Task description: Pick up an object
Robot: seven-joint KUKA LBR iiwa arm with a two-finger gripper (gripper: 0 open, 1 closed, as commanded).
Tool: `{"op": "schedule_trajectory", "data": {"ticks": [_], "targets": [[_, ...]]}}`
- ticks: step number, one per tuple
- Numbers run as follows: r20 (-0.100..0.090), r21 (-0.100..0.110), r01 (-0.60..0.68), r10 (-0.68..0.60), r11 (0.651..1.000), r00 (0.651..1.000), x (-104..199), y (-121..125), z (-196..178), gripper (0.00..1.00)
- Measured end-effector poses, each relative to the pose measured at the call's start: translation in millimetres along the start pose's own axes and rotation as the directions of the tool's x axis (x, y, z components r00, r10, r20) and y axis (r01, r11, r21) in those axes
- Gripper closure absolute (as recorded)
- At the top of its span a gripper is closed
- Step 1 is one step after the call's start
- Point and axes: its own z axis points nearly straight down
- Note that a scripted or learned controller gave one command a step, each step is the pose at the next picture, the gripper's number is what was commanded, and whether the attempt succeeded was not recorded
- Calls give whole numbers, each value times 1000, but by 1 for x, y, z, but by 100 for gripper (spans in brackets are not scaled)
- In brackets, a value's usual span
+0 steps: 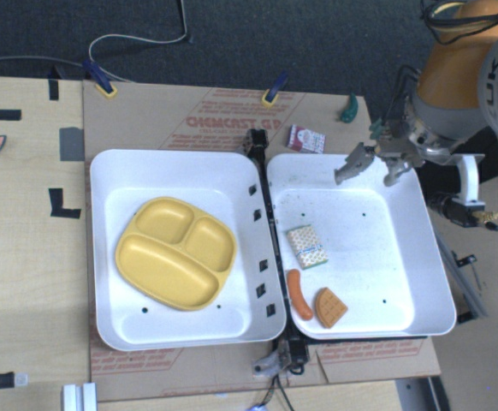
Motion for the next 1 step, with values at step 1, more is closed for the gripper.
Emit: {"op": "schedule_trajectory", "data": {"ticks": [1], "targets": [[0,-3,-1,1,1000,1000,-28,-7,172,0]]}}
